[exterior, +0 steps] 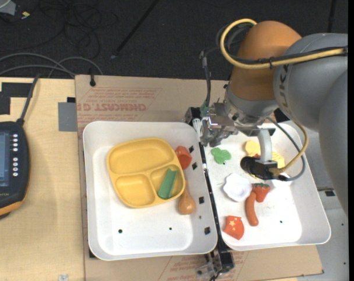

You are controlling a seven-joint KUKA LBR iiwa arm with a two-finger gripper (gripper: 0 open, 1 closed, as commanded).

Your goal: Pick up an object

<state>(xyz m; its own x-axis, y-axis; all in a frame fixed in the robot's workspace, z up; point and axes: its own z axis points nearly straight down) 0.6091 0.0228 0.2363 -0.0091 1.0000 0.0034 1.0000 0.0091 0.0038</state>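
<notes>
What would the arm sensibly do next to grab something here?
Probably lower straight down: the gripper sits at the right bin's upper left corner, just above the green toy, the nearest item.

The grey arm (pixel 317 92) covers the right bin's far right corner (pixel 294 124); a yellow object (pixel 254 148) there is half hidden.

- One fixed camera looks down at a slant from above the bench.
- Both shallow white plastic bins (pixel 100 227) lie in mid-frame, fairly near.
- The grey-and-orange arm (pixel 294 69) enters from the right.
</notes>
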